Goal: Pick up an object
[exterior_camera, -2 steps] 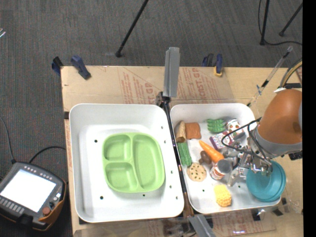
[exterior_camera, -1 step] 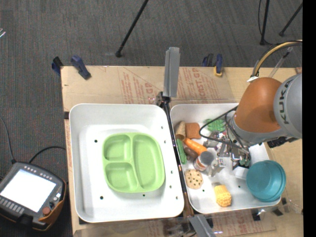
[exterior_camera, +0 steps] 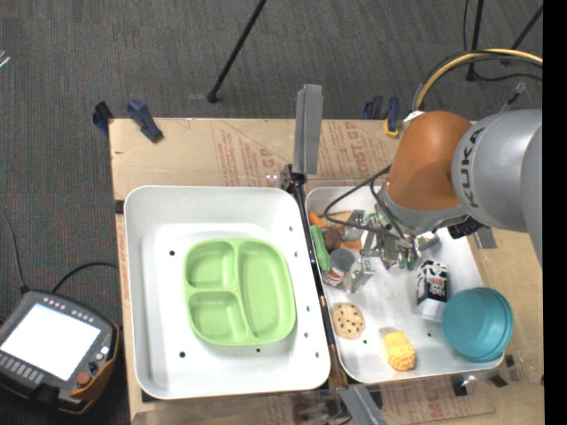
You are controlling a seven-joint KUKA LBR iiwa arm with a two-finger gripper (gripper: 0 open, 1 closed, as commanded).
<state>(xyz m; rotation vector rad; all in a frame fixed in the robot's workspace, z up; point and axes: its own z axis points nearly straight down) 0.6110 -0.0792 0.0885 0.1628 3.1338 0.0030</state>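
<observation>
My gripper [exterior_camera: 370, 257] is low inside the right bin [exterior_camera: 461, 237], in its left half, under the orange band of the arm [exterior_camera: 430, 162]. Just left of it, along the bin's left wall, lie a green item [exterior_camera: 318, 247], a brown and orange item [exterior_camera: 333, 236] and a small grey can [exterior_camera: 337, 269]. The can is close to the gripper's left side, and I cannot tell if they touch. A cookie [exterior_camera: 348, 320] lies toward the front of the bin. A yellow corn cob [exterior_camera: 400, 351] sits near the front edge. A black-and-white cow-patterned carton [exterior_camera: 431, 287] stands right of the gripper.
A teal bowl [exterior_camera: 477, 324] fills the right bin's front right corner. The left bin [exterior_camera: 151, 237] holds a green divided plate [exterior_camera: 239, 290]. A grey upright post [exterior_camera: 308, 131] stands behind the seam between the bins. Cables trail from the wrist.
</observation>
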